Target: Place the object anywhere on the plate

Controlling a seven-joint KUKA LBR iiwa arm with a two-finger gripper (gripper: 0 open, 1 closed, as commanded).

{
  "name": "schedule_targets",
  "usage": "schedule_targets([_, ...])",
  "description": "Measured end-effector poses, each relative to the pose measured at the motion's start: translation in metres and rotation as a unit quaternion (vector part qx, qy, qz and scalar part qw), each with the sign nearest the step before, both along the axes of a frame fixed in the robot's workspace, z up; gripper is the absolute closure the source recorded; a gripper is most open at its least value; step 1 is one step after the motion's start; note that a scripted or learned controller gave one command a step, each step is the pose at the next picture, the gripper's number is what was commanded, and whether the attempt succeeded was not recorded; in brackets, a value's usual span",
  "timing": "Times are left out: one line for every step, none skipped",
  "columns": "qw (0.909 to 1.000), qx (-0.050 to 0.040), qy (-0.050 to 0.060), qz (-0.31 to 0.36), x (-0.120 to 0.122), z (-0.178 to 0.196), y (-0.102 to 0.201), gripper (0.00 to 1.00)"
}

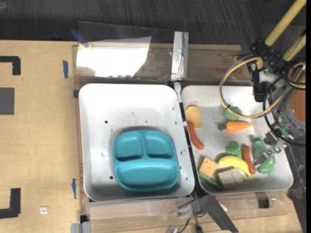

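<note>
The camera view looks down at a slant on a table (34,130) carrying two shallow white bins side by side. The left bin (97,106) holds a teal plate (145,160) with three compartments, two small ones at the back and one wide one at the front; it sits toward the bin's front half, and nothing lies on it.

The right bin (211,101) holds a scatter of toy food. Near its left wall lie a yellow piece (193,114) and, just below it, an orange-red sausage (196,136). A carrot (236,126) lies further right, with a green piece (232,112) just behind it. Toward the front sit a cheese wedge (208,167), a yellow banana (233,162), a second red sausage (248,159) and other green pieces, crowded together and partly touching.

The arm reaches in from the right, and the gripper (268,148) hangs low over the bin's right side, just beside a green piece (266,166). Whether its fingers are open or closed, and whether they hold anything, I cannot tell.
</note>
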State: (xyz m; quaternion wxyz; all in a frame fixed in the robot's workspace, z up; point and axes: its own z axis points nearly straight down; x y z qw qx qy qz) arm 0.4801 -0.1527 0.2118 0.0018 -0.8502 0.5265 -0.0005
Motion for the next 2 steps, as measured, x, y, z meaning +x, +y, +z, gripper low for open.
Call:
schedule_targets([0.9811,0.0009,0.001,0.193,-0.001,-0.026,-0.046,1.0])
schedule_targets([0.9146,-0.0005,-0.001,0.404,0.005,0.009,-0.038,1.0])
